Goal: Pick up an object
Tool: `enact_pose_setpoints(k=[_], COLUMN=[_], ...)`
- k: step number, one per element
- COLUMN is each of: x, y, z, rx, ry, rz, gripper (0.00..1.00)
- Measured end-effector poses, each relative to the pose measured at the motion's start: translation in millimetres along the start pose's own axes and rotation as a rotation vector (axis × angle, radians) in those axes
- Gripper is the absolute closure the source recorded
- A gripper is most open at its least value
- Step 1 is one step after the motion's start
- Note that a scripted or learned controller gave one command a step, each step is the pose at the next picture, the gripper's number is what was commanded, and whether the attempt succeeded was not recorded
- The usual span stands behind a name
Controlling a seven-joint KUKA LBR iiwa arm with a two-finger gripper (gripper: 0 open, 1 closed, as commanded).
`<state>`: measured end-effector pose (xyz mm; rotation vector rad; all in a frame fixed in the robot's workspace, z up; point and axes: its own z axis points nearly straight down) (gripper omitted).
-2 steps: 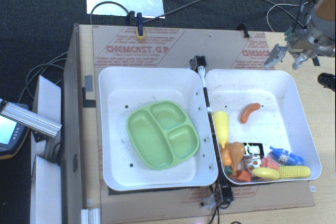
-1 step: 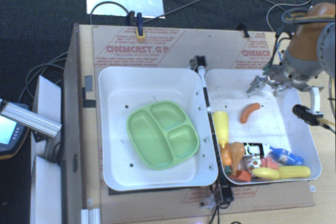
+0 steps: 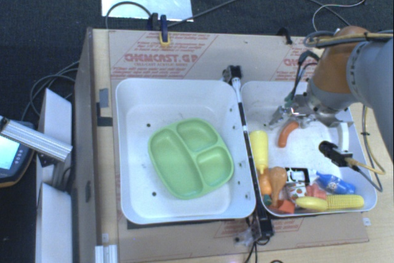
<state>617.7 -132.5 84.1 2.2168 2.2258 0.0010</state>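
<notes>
Here, red print on the cardboard sheet [image 3: 184, 52] under the two bins appears to read "CHEMCAST GP". The left bin [image 3: 132, 101] holds one green divided tray [image 3: 189, 157]. In the right bin [image 3: 369, 197] the gripper [image 3: 293, 116] has its fingers clamped on one orange carrot-like toy [image 3: 286, 132]; a yellow bottle [image 3: 259, 149], a corn cob [image 3: 343, 201] and other toys crowd the bin's near corner.

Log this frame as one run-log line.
arm: over right bin | gripper: above orange toy carrot | grasp: not confirmed | left bin: green divided plate
</notes>
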Motion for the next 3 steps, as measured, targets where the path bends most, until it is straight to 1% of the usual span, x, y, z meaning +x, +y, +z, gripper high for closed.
enact_pose_setpoints(k=[1,2,3], x=[13,24,24], y=[-8,-8,-7], z=[0,0,-11], rx=[0.000,0.000,-0.003], ry=[0.000,0.000,0.000], rz=[0.000,0.000,-0.001], gripper=[0.00,0.00,1.00])
